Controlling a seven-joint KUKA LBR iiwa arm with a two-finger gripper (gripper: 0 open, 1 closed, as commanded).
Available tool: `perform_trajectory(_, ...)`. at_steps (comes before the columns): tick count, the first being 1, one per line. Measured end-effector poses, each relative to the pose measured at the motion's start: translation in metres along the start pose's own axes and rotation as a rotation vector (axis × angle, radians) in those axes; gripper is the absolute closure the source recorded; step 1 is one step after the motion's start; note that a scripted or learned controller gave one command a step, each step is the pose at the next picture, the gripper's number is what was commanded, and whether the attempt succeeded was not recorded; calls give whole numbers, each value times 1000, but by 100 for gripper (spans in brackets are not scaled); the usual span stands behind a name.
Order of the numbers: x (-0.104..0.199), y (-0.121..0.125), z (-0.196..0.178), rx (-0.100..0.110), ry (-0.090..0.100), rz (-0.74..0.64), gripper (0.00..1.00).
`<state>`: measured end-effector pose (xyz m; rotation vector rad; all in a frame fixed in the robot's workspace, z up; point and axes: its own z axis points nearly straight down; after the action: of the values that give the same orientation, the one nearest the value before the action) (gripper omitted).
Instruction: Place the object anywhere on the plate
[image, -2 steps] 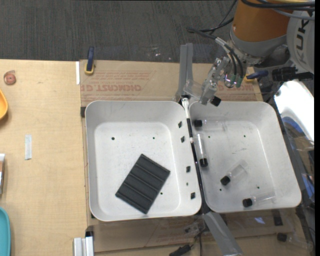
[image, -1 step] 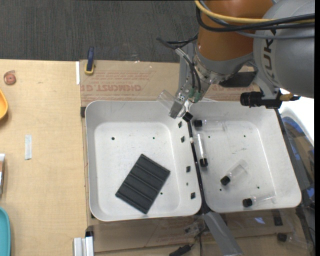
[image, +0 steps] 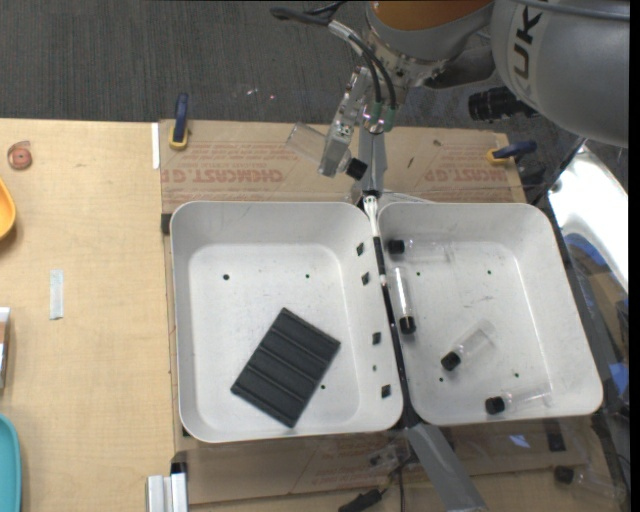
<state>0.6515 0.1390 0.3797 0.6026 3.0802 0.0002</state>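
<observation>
A black ribbed rectangular plate (image: 287, 366) lies tilted on the floor of the left bin (image: 200, 300), near its front. My gripper (image: 356, 158) hangs high over the cardboard just behind the seam between the two bins. A clear vial with a black cap (image: 336, 148) shows slanted between its fingers, cap end lowest. The gripper is shut on it, well behind and to the right of the plate.
Several more clear black-capped vials lie in the right bin (image: 560, 300): one at the back left (image: 415, 247), one along the left wall (image: 403, 298), one mid-floor (image: 467, 347), one at the front (image: 515, 400). Clamps (image: 180, 120) hold the cardboard at the back.
</observation>
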Motion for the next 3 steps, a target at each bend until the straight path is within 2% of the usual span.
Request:
perform_trajectory(1,1,-51,74,0,3,-329,100)
perform_trajectory(2,80,-75,10,-2,0,-612,100)
perform_trajectory(3,1,-1,-10,-3,-1,-878,100)
